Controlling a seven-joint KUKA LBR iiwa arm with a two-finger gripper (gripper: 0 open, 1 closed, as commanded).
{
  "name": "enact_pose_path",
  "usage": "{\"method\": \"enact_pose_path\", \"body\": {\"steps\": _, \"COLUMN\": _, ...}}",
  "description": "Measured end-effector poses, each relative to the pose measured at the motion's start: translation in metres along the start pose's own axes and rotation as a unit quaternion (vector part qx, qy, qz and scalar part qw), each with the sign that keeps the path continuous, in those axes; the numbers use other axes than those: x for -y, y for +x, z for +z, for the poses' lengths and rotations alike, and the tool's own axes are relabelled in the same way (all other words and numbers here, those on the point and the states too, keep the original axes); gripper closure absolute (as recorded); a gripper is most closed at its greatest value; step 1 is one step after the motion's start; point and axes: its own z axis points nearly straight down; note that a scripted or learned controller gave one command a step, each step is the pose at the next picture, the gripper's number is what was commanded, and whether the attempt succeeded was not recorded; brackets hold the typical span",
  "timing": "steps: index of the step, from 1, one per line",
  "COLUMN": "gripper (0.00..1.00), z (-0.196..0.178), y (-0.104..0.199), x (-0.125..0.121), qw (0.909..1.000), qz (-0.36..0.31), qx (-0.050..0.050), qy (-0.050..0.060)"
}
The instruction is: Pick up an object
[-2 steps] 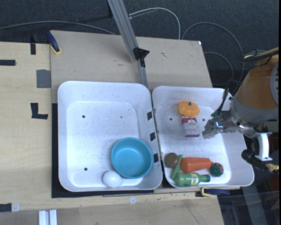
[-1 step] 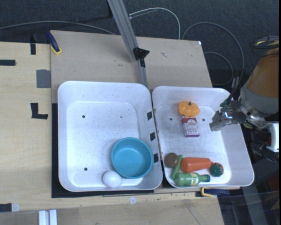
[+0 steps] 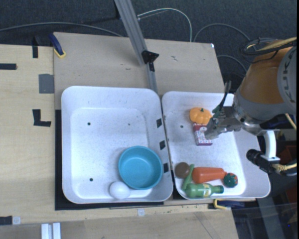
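Overhead, the pincer hung in the right bin, touching a small box with unreadable print; its opening could not be made out. Beside it sat a pumpkin. Farther off, the left bin held a blue bowl.

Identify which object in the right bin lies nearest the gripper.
The small pink-and-white box, right beside the gripper; the orange pumpkin sits slightly farther up.

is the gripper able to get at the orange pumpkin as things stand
Probably yes. The gripper is over the right bin, just right of the pumpkin. Nothing lies on top of the pumpkin; only the small box lies close below it.
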Motion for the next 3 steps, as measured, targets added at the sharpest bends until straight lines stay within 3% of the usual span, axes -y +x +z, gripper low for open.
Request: {"method": "enact_pose_path", "body": {"steps": 3, "gripper": 1.0, "z": -0.016, "y": 0.171, "x": -0.038, "qw": 1.0, "qz": 0.0, "qx": 0.0, "qy": -0.001}}
